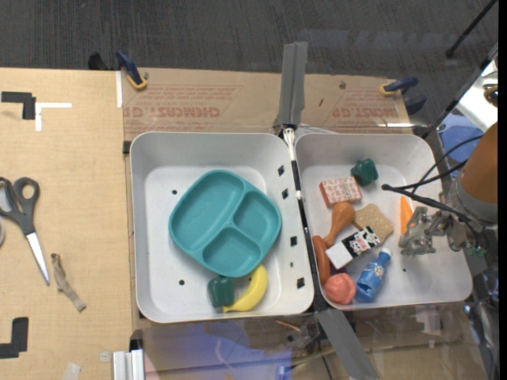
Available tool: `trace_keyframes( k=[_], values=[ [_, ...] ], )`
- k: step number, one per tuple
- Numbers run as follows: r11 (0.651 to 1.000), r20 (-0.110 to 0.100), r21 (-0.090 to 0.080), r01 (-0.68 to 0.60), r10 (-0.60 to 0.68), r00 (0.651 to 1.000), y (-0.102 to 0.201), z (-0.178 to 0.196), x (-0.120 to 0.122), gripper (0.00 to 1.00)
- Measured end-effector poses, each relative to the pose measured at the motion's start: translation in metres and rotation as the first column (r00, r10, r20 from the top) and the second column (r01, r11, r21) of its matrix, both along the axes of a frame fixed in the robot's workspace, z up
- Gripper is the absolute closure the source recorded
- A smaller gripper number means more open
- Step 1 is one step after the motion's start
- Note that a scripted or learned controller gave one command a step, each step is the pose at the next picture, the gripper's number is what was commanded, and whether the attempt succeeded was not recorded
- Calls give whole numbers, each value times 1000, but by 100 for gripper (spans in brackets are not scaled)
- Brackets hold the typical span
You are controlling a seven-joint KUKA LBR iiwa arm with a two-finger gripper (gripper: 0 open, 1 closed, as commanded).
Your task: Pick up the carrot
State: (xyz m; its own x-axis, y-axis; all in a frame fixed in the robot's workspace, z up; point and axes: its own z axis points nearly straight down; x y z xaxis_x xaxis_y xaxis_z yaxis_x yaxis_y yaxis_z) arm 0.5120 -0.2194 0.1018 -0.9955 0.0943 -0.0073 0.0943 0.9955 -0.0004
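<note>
Nearest the lower edge of the frame, in the left-hand shallow white plastic bin [142, 236], lie a curved yellow toy banana [251, 290] and a small dark green toy vegetable [221, 291], touching each other just below a teal three-compartment plastic plate [226, 222] that sits tilted in the middle of that bin.

The right-hand shallow white plastic bin [428, 291] holds a cluster of toy food in its left half. At its lower left are a round pinkish-red ball-shaped toy [340, 287] and a blue plastic bottle-shaped toy [372, 275], side by side. Above them lie a black-and-white carton with a cow pattern [353, 246], a tan cracker-like square [374, 221], a brown drumstick-shaped toy [340, 218] and a red sausage-like piece [321, 258] along the bin's left wall. Higher up are a red-and-white printed packet [340, 189] and a dark green rounded toy [364, 170].

The small orange toy carrot [405, 213] lies in the right half of this bin, apart from the cluster, pointing roughly up and down the frame.

The metal two-finger gripper [416, 240] hangs just right of and slightly below the carrot, with cables trailing to the frame's right edge. Whether its fingers are spread or closed cannot be told; nothing is visibly between them.

On the brown cardboard bench top at far left lie grey-handled scissors [24, 212].
</note>
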Motion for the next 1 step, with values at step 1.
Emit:
trace_keyframes(
  k=[1],
  values=[
    [994,-2,0,113,-113,994,-2,177,8,100]
  ],
)
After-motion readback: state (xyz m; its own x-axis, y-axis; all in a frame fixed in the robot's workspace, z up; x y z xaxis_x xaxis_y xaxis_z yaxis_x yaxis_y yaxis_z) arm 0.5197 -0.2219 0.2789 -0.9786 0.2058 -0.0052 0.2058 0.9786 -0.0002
